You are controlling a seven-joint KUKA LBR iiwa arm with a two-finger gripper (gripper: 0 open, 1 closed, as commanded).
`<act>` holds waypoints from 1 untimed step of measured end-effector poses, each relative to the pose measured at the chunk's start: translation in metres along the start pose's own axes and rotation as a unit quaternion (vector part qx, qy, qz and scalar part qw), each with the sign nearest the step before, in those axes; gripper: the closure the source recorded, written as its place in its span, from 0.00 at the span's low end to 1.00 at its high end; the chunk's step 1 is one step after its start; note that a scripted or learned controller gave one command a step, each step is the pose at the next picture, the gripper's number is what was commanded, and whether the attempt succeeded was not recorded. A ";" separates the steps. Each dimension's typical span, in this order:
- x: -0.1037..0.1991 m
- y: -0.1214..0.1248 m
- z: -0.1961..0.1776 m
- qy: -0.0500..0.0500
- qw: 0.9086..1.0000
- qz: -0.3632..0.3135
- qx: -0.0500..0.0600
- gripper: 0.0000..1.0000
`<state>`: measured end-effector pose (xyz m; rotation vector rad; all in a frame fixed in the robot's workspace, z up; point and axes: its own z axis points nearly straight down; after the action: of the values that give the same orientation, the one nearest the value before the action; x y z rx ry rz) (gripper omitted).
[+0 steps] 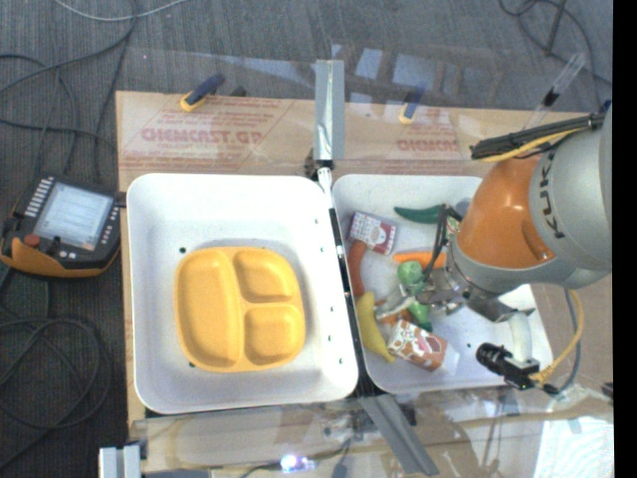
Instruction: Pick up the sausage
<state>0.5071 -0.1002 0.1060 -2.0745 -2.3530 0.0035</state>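
The sausage [356, 263], a reddish-brown stick, lies along the left wall of the right bin [542, 352], just above the banana [373, 329]. My gripper [426, 295] hangs below the orange wrist band, low over the pile in the middle of that bin, above a green item [411, 285]. It stands about a hand's width to the right of the sausage and apart from it. The arm's body hides the right part of the bin.
Around the gripper lie a red and white carton [373, 232], a green pepper [422, 211], a carrot [412, 260] and a red snack packet [417, 346]. The left bin [149, 217] holds a yellow divided tray [239, 307]. A pendant [65, 225] sits off the bench at left.
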 end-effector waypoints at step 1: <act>0.017 0.063 -0.077 0.000 0.998 -0.070 -0.002 0.00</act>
<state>0.5673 -0.0752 0.1826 -1.9070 -2.4938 0.0002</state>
